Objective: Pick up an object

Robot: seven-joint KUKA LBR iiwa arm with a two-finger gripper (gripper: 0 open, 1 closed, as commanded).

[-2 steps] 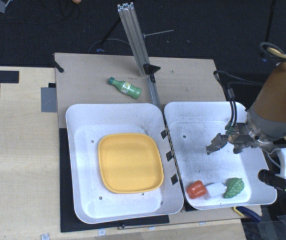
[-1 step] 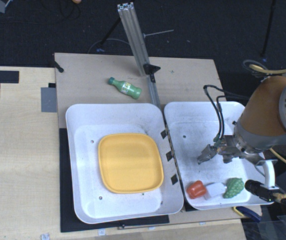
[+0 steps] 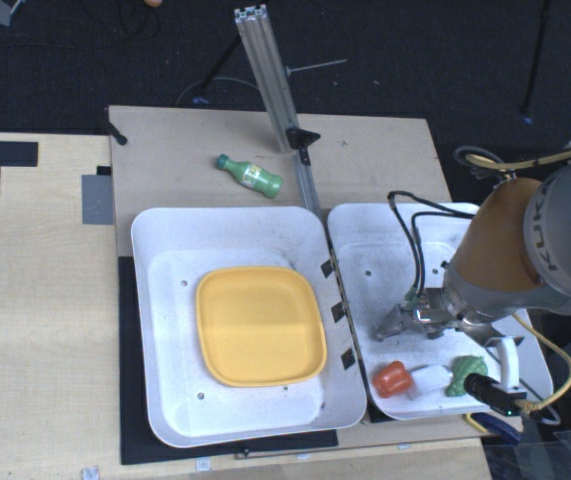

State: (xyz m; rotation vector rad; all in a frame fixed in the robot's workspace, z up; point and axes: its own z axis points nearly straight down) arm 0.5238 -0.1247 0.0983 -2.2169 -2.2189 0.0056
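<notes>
In the right bin [image 3: 365, 248] my gripper [image 3: 393, 326] hangs low over the bin floor, reaching in from the right, its fingers spread open with nothing between them. A small red-orange object [image 3: 393, 378] lies just below the gripper near the bin's front edge, apart from the fingers. A green object [image 3: 464, 376] lies to its right, with a white item between them. The left bin [image 3: 155, 268] holds a yellow square plate [image 3: 261, 324].
A green bottle [image 3: 251, 175] lies on the bench behind the left bin. A slanted metal rail [image 3: 275, 78] rises behind the bins. Black cables [image 3: 410, 228] loop over the back of the right bin. The arm's body covers the right bin's right side.
</notes>
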